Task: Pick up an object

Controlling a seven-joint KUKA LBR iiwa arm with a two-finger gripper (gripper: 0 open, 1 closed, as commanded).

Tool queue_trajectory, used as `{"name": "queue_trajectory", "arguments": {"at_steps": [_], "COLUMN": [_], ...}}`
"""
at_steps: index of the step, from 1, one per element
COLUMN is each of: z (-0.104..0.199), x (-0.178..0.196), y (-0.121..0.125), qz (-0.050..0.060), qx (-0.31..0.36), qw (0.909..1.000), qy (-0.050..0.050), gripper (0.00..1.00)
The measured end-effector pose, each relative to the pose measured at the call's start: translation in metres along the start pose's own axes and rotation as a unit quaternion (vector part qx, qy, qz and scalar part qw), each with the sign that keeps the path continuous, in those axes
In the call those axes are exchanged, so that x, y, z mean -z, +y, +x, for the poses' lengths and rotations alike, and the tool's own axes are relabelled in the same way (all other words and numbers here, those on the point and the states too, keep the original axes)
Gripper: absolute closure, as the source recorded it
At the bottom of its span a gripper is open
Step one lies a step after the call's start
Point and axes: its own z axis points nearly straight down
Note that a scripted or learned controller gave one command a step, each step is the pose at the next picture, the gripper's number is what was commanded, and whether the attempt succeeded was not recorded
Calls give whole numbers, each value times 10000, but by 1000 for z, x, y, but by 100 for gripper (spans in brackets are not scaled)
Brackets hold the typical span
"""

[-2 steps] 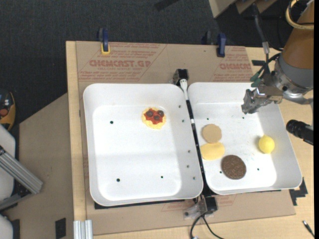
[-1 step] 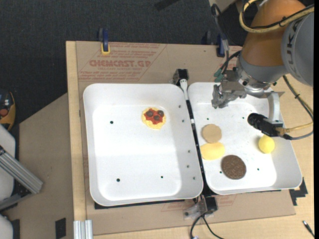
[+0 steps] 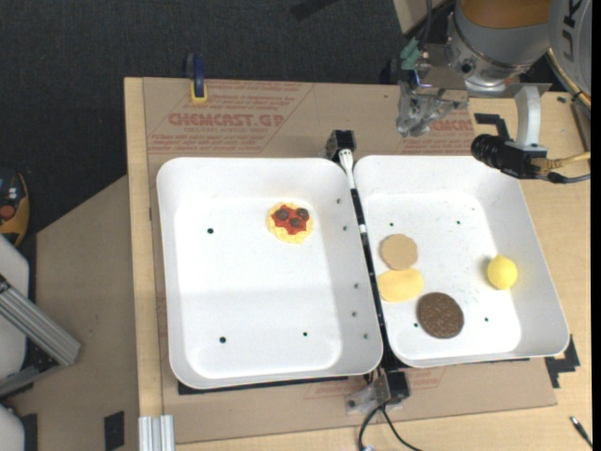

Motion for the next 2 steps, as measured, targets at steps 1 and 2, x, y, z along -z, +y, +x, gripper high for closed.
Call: {"name": "queue_trajectory", "arguments": {"at_steps": [1, 2], "z": [38, 46], "x": [-67, -34], "y": [-15, -41], "qz": [116, 76], "qx": [-13, -21], "qw": [9999, 10000], "qy": [2, 3], "gripper": [100, 100]}}
